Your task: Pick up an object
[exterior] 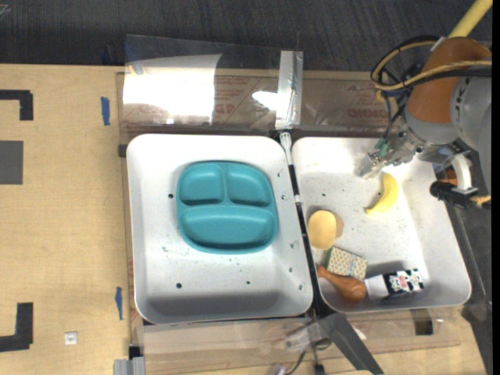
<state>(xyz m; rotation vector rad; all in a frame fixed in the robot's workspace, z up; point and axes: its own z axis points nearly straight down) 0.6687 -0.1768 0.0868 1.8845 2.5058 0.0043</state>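
The right bin (437, 233) holds several objects. A yellow banana (383, 194) lies near its far right. A round yellow-orange fruit (323, 227) sits by the left wall. In front of it lie a speckled tan block (347, 263), a brown drumstick-shaped piece (344, 284) and a small black-and-white bottle (397, 283). My gripper (378, 158) hangs over the far part of this bin, just above and left of the banana's upper end, with nothing visibly in it.
The left bin (156, 272) carries a teal divided plate (226, 206). A clear plastic sheet (211, 88) stands behind the bins. The grey arm with its orange band (445, 92) and cables reaches in from the upper right.
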